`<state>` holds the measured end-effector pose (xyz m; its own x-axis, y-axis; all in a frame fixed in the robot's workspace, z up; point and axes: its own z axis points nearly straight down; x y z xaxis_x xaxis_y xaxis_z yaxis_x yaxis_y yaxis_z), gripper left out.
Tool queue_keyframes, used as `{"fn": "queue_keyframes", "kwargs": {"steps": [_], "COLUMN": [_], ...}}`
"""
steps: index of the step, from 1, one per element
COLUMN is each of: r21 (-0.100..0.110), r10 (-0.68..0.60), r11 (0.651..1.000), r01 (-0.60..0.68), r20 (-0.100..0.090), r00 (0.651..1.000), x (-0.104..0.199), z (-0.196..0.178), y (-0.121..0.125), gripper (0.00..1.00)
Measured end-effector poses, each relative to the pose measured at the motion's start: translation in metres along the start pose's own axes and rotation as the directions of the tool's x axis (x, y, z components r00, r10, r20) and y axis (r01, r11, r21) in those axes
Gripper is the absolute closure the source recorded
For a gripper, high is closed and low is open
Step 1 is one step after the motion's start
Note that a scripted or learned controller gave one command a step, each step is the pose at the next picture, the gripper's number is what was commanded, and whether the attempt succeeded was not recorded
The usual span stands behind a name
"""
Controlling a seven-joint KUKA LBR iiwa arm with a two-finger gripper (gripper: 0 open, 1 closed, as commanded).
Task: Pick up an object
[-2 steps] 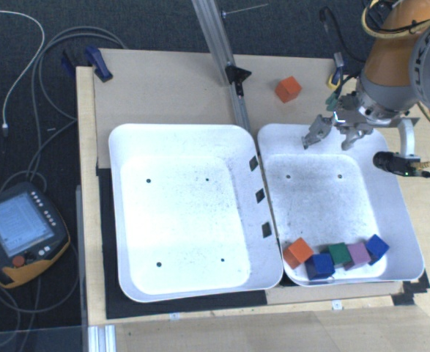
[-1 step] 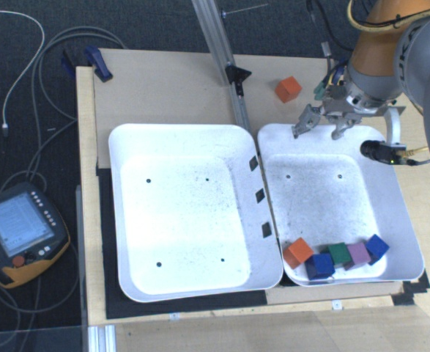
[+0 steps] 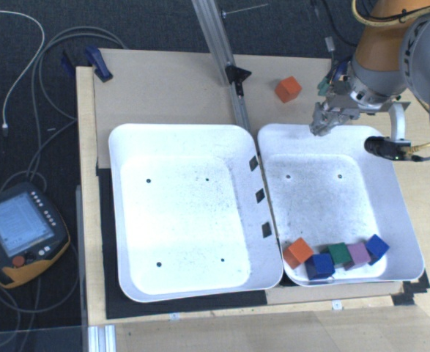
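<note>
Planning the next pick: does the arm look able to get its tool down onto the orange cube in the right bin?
Probably yes. The orange cube sits at the near-left end of the row, open from above. The tool hovers at the bin's far rim. The dark blue cube crowds one side.

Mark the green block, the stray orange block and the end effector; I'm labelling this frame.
green block (image 3: pixel 338 253): camera view, top face.
stray orange block (image 3: pixel 288 89): camera view, top face, on the bench.
end effector (image 3: pixel 321 127): camera view, fingertips.
</note>
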<state>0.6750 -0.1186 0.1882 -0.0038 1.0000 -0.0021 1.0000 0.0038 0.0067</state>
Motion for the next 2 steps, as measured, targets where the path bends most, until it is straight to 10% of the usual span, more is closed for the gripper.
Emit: {"fn": "queue_keyframes", "kwargs": {"steps": [2], "r21": [0.006], "r10": [-0.005], "r11": [1.000], "r01": [0.005], "r20": [-0.007], "r00": [1.000], "x": [0.136], "z": [-0.044], "y": [-0.063], "gripper": [1.00]}}
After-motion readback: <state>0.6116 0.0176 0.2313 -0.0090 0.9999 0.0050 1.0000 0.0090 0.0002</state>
